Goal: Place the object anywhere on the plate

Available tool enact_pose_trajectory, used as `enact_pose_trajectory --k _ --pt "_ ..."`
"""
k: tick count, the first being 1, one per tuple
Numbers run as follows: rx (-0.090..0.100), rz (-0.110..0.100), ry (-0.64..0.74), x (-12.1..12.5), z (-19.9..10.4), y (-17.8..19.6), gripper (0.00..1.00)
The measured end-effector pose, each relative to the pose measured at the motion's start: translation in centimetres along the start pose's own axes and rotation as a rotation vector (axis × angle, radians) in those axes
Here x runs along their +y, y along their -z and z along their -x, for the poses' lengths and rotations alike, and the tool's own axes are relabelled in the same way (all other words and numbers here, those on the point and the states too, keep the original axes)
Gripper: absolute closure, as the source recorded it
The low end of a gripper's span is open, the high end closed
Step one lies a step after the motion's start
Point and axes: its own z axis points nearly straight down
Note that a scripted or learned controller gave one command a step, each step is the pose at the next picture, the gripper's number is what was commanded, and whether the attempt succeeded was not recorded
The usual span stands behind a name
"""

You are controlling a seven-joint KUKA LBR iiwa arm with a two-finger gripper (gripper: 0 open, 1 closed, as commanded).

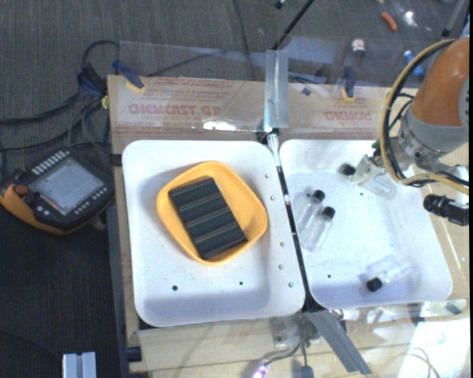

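Vials (315, 211) lie loose in the right bin (426, 278), left of and nearer than the pincer (368, 168), whose state I cannot tell. The yellow plate (256, 211), bearing a black ridged block (207, 217), sits in the left bin (142, 235), further left again.

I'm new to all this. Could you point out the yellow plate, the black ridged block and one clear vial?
yellow plate (255, 201): camera view, bare right rim.
black ridged block (207, 216): camera view, top centre.
clear vial (319, 227): camera view, clear body.
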Motion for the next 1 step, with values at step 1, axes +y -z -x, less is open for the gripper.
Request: enact_pose_trajectory --k 1 --pt "0.000 0.000 0.000 0.00 0.01 0.00 0.00"
